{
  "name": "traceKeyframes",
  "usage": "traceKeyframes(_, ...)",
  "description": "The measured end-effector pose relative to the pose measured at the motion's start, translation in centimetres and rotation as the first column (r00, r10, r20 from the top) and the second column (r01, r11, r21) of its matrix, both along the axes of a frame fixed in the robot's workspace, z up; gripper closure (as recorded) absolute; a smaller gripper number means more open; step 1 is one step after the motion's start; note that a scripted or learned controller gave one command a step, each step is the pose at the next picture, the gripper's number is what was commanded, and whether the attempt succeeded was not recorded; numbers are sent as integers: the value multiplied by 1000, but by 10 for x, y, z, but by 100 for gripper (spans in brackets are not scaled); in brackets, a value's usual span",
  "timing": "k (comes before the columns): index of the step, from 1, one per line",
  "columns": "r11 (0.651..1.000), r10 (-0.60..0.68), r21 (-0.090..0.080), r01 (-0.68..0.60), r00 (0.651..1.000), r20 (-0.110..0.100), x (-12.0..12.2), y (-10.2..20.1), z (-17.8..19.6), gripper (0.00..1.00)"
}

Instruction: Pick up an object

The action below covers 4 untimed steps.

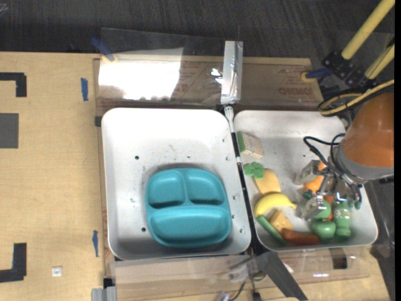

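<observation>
The right bin holds a pile of toy food. A yellow banana lies left of centre, with a yellow-orange piece and a green leaf shape above it. Along the front lie a dark green pod and a red-brown sausage. A green pepper sits at the front right. My gripper is low in the right bin, right of the banana and just above the pepper, next to an orange piece. Its metal parts hide what lies under it.
The left bin holds a teal divided plate toward its front. A small pale box lies at the right bin's back left. The arm's orange band overhangs the right bin's right wall. Cables run at the back right.
</observation>
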<state>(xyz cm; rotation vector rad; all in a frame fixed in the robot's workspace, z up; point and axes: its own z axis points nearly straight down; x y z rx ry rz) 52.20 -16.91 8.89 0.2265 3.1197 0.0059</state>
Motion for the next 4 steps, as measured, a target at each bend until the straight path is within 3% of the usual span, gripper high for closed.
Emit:
traceKeyframes(1,1000,0,-2,0,1000,9,3,0,10,100)
traceKeyframes(2,950,-313,2,313,950,0,-36,-27,0,100)
traceKeyframes(3,949,-314,0,314,949,-1,-37,-28,0,0)
traceKeyframes(4,954,-301,-2,301,954,-3,4,-33,-1,0)
